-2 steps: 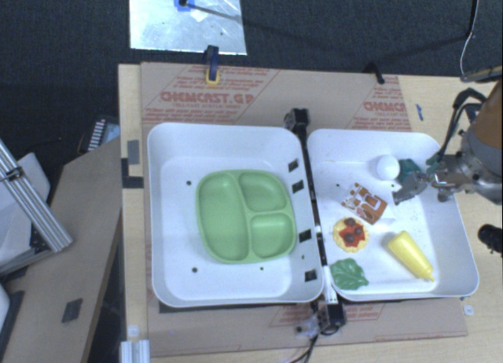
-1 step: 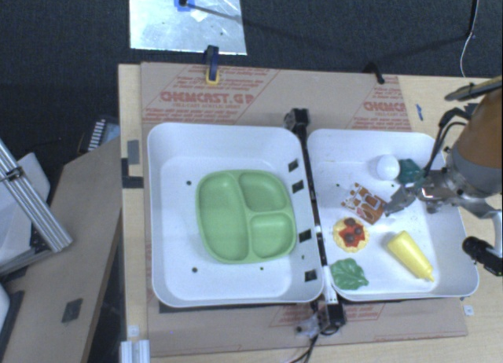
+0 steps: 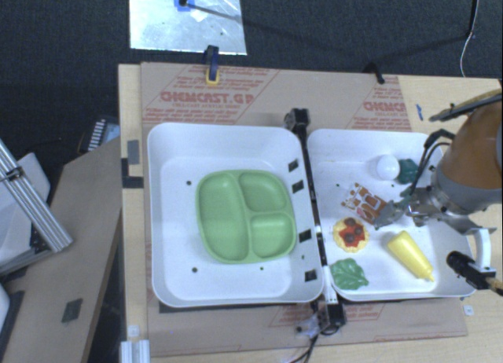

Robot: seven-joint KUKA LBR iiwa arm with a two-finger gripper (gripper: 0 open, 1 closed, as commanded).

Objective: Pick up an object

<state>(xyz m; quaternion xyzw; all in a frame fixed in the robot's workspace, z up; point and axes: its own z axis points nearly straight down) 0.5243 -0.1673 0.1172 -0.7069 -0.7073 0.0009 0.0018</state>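
The gripper [image 3: 387, 214] sits low in the right bin [image 3: 330, 157], touching the patterned packet [image 3: 365, 199] near the bin's middle; its opening cannot be told.

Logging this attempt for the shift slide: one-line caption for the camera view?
Grey arm's gripper poised beside the red patterned packet in the right white bin; green divided plastic tray sits in the left bin.
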